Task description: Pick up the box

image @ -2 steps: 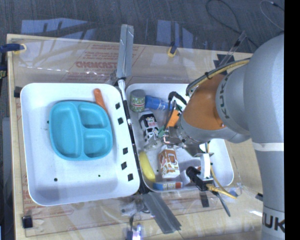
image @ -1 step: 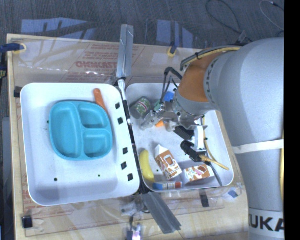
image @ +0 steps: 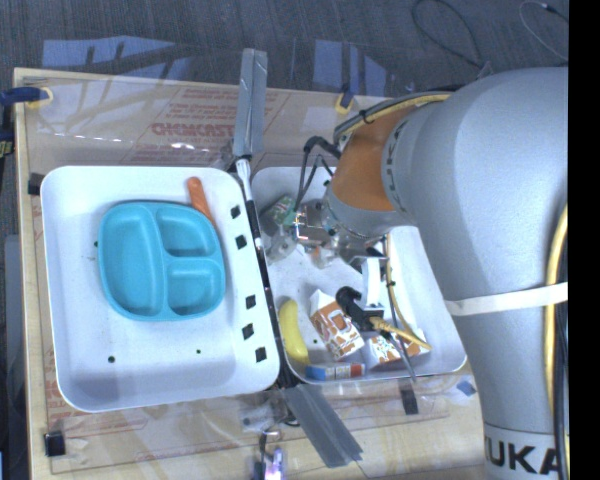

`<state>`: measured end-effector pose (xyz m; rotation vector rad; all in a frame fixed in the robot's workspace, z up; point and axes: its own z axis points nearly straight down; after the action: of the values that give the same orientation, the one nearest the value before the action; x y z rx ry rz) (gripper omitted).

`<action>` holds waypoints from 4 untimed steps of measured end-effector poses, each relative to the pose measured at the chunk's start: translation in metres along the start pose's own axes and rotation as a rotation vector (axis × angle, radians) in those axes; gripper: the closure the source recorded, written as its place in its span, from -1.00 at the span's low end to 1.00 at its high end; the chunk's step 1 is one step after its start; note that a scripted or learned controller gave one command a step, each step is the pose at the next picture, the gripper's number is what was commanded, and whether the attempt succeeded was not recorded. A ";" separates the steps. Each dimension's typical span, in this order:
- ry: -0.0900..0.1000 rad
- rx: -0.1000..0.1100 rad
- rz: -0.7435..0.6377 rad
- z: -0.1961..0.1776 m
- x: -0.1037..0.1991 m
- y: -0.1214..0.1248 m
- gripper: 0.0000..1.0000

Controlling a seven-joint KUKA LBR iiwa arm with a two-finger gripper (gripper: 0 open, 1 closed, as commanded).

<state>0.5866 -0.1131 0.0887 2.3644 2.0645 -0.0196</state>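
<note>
Low over the upper part of the right bin (image: 435,298), the hand (image: 305,230) sits at the end of the grey arm (image: 480,198), but I cannot tell its state. Toward the frame's lower centre, the printed orange-and-white cardboard box (image: 337,330) lies in that bin, crowded by a smooth yellow banana (image: 293,332), a second carton (image: 392,348) and a marker (image: 335,371) near the lower rim. At left, the left bin (image: 70,268) holds a glossy turquoise divided plate (image: 162,260) with open white floor around it and an orange stick (image: 198,198) at its top edge; both sit on a clear-covered worktop (image: 140,118).
</note>
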 end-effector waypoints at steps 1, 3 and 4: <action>0.011 0.008 0.329 -0.001 -0.004 0.024 -1.00; 0.012 0.009 0.215 0.002 0.005 -0.059 1.00; 0.013 0.006 0.351 0.002 -0.014 -0.110 1.00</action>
<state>0.4756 -0.1123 0.0878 2.6983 1.6252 -0.0090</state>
